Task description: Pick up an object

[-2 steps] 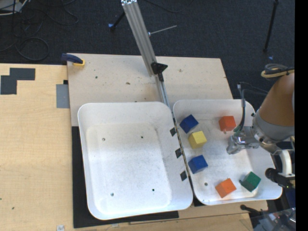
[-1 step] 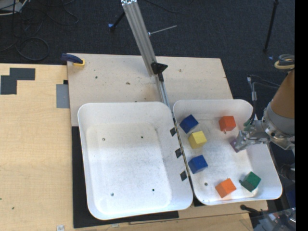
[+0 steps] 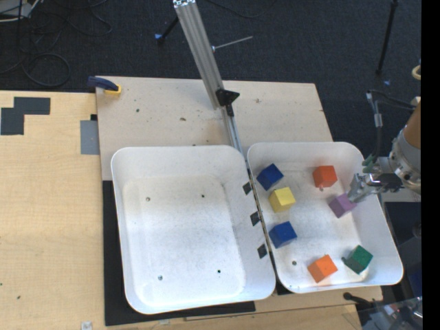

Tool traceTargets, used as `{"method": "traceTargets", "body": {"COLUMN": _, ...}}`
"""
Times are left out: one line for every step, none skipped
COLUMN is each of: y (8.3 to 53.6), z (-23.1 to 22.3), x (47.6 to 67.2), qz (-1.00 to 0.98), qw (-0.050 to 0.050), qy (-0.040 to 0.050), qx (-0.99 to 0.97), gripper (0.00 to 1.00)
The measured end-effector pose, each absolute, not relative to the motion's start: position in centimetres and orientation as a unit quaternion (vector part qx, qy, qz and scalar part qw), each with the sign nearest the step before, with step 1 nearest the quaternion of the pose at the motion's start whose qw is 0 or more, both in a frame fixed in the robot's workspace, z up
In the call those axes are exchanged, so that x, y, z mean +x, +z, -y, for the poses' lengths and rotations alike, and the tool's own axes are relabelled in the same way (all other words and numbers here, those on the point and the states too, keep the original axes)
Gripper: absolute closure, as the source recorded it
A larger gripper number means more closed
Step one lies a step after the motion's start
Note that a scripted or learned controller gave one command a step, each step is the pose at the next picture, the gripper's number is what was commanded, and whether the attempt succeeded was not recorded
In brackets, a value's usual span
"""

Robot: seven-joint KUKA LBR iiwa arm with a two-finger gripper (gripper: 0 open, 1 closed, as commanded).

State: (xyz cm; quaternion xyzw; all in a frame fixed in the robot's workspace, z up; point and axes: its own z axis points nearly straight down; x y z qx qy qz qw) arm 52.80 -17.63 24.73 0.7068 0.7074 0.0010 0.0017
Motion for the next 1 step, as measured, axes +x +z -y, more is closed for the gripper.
{"method": "traceTargets", "body": {"y": 25.14, "z": 13.32, "x": 54.29, "qz": -0.708, "qw": -0.001, "qy": 0.0002, "qx": 0.706, "gripper": 1.00}}
